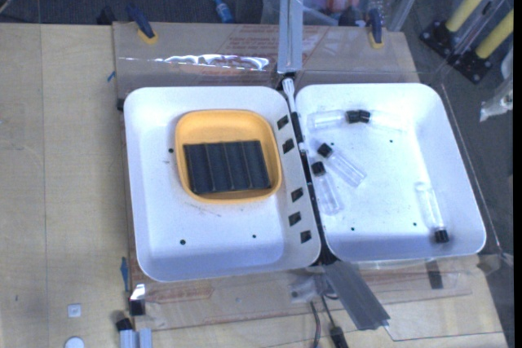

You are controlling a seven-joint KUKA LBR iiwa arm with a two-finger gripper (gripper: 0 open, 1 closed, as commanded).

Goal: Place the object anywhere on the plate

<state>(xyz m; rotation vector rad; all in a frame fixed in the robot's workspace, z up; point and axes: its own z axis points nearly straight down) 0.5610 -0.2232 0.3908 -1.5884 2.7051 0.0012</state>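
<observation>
Claw: you cannot tell from the camera view whether it is released, clenched or grasping anything, and you cannot judge the arm's pose either.

Camera view, items listed by their place relative to the plate:

1. Plate (192, 129): yellow, with rounded corners, lying flat in the left bin (212, 248). You see white bin floor on every side of it.
2. Dark ribbed block (227, 166): the task's thing as far as you can judge. It lies flat on the plate and covers most of the plate's nearer half, with yellow rim showing all round it.
3. Right bin (383, 204): just to the right of the plate's bin, the two rims touching along a divider.
4. First clear vial (334, 119): black-capped, to the right of the plate, level with its far edge.
5. Second clear vial (346, 169): right of the plate, level with its middle, lying at a slant.
6. Third clear vial (326, 193): just beside the second, on the side closer to the plate.
7. Fourth clear vial (430, 210): well to the right of the plate, near the right bin's near corner, its black cap pointing towards you.
</observation>
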